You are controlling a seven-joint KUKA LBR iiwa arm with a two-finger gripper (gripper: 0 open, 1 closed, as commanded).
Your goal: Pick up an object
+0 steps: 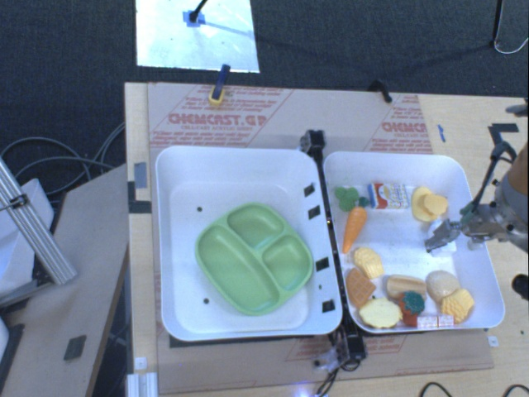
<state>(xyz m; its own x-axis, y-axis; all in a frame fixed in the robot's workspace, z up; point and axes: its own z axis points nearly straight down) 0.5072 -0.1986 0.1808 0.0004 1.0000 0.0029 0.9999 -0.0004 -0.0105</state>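
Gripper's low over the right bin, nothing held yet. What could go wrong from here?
1. The gripper sits over bare floor, between the yellow piece and the pale egg-like piece; closing here likely grabs nothing.
2. The toys along the near wall are packed tight, corn against its neighbours, so a descent there may wedge or lift two.
3. It is close to the right bin's right wall; a sideways move might clip it.

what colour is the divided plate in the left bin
Light green, plain with no pattern. The divided plate shows clearly in the camera view.

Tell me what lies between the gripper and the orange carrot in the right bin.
In the camera view, bare white bin floor separates the gripper from the carrot.
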